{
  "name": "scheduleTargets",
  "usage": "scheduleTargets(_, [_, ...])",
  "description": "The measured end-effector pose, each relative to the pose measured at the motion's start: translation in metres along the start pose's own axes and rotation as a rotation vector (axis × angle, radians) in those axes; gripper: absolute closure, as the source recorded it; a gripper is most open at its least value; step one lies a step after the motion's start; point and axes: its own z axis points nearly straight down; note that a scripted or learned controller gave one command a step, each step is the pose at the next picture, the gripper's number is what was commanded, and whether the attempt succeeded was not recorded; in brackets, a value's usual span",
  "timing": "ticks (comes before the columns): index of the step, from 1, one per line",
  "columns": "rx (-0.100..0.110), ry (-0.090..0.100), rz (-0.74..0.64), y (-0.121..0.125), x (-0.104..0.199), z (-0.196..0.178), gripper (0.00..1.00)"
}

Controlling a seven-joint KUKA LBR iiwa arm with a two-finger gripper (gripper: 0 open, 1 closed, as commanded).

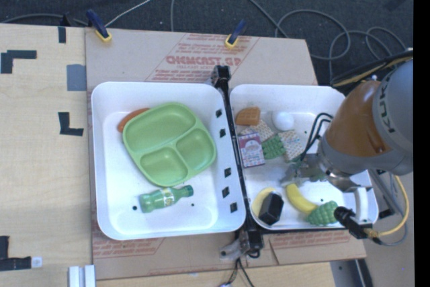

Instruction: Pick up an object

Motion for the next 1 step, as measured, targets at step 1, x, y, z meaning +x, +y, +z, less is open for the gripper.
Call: scheduleTargets(1, [0.004,0.002,-0.002,0.0295,0.0605,-0.0979,1.0])
